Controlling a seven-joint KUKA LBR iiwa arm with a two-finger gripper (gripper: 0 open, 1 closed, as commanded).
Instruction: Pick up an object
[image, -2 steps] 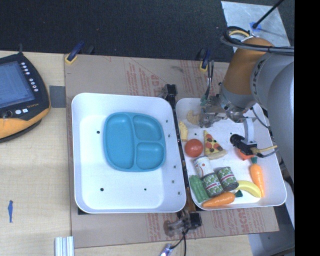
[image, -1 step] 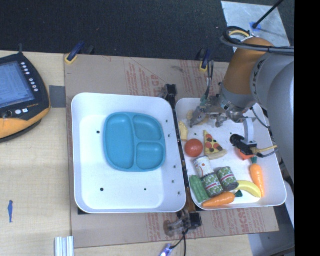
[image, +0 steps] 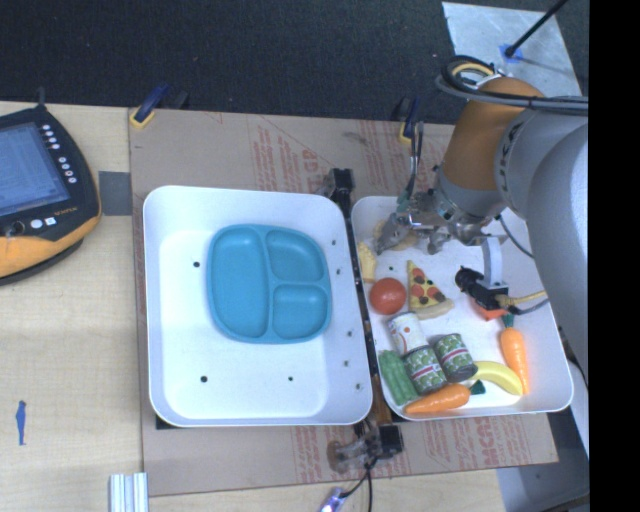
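Just below the fingers (image: 415, 236): pizza slice (image: 427, 288).

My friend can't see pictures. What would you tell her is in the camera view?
A grey and orange robot arm's gripper hangs over the far end of the right bin, which is crowded with toy food: a tomato, a pizza slice, cans, carrots and a banana. The left bin holds a blue divided plate.

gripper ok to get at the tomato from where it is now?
Probably yes. The gripper hangs over the right bin's far end, and the tomato sits just below it in the view with its top uncovered. The pizza slice and small bottle crowd its sides, so finger room looks tight.
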